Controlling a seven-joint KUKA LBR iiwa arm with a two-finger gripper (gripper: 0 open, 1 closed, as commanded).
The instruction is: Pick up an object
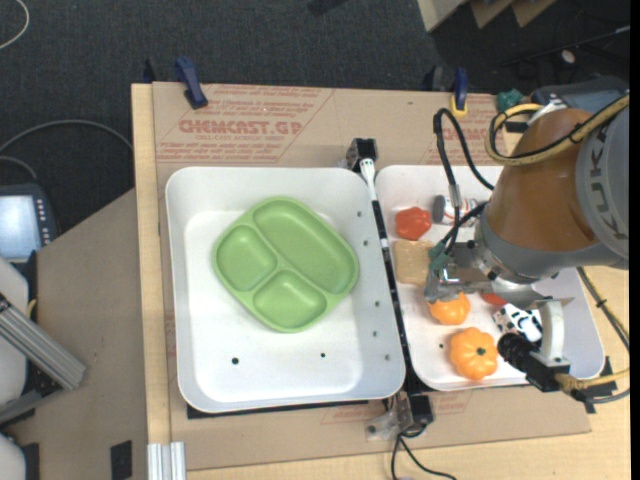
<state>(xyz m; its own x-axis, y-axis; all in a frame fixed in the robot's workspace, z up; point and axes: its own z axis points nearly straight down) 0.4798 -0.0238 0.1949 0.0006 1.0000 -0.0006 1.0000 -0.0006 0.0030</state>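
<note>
Far left, on the table of brown board: the left shallow white bin, square with rounded corners. In its middle lies a light green plastic divided plate with three compartments, turned at a slant, flat on the bin floor and clear of all walls.

A black strip with clamps runs between the two bins. Just right of it, the right shallow white bin holds the small items. Near its upper left sits a red-orange rounded toy piece; directly below it, touching or nearly so, a tan square block like a slice of bread. Below that, a small orange round fruit. Lower and slightly right, an orange toy pumpkin with a green stem, near the bin's front wall. Right of these, a small white-and-black object, partly hidden.

The grey arm with the orange band hangs over the right bin. Its gripper is low, right above the small orange fruit and beside the tan block. Cannot tell whether it is released or clenched, nor whether anything is grasped.
</note>
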